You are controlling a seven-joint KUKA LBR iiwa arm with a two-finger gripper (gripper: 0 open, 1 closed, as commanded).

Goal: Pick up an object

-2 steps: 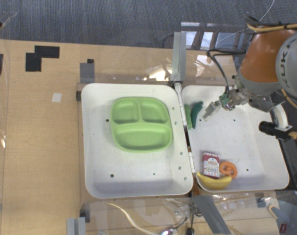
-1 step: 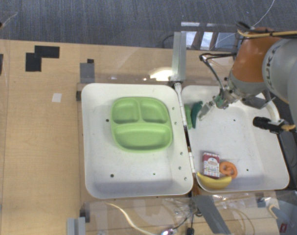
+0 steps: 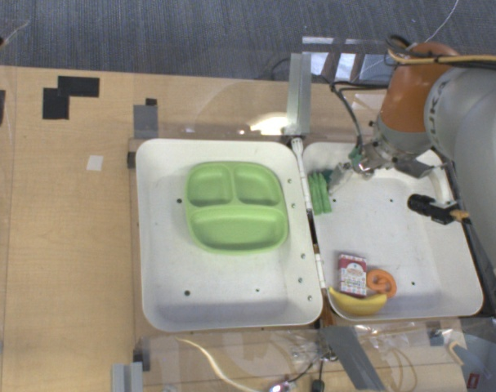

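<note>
The approach was on: the grey arm's two-finger gripper (image 3: 351, 167) hung low over the far left of the right-hand shallow white bin (image 3: 411, 243), how far its fingers were parted I couldn't tell. The ridged green plastic piece (image 3: 319, 193) lay just left and nearer, against the bin's left wall, so next came a short shift and a close.
</note>
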